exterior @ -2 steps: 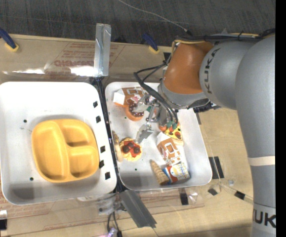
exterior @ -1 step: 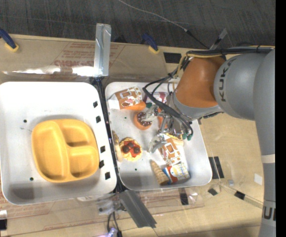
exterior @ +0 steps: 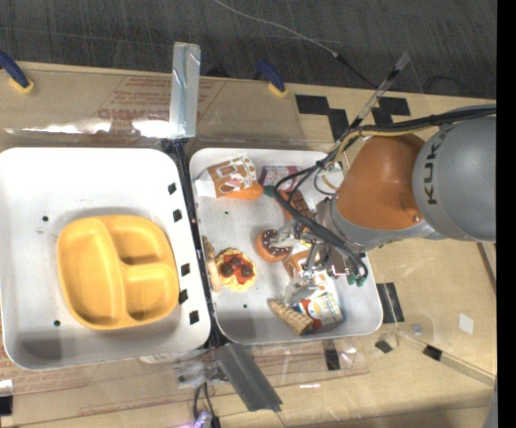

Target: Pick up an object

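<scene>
Gripper (exterior: 309,270): low in the right bin (exterior: 240,324), among the toys; whether it is open or closed on anything cannot be told, since cables and the wrist hide it.
Nearest objects: a chocolate doughnut (exterior: 274,243) just left of it, a cone-like piece (exterior: 290,315) and a printed packet (exterior: 322,307) just below it.
Further left: a tart with red topping (exterior: 234,268), near the bin's left wall.
Far end of the right bin: a brown-and-white carton (exterior: 234,177).
Left bin (exterior: 26,176): a yellow divided tray (exterior: 117,270).
Arm (exterior: 418,185): grey with an orange band, entering from the right.
</scene>
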